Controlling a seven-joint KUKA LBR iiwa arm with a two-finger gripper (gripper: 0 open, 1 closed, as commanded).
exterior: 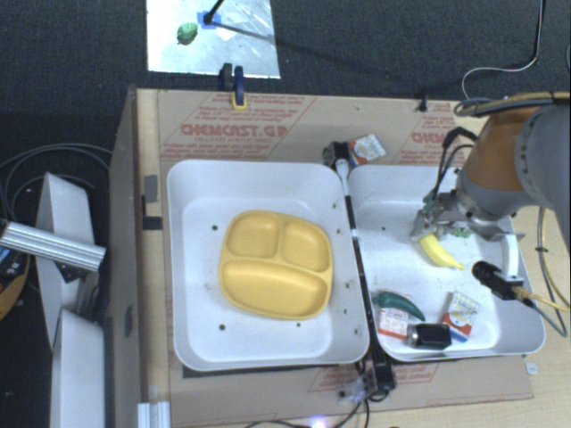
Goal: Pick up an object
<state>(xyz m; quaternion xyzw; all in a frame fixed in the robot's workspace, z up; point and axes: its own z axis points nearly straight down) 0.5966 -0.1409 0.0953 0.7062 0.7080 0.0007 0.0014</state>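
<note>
Reaching stage: grey arm's gripper (434,224) low in the right white bin (384,194), just above the small yellow plastic banana (439,251). Opening: cannot tell. Next, probably: descend, close on banana, lift.

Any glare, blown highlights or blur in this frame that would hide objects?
Camera view: the reflective sheet at top glares brightly; the white bins are bright yet hold detail; the yellow tray and banana read sharply; the gripper looks slightly soft.
</note>
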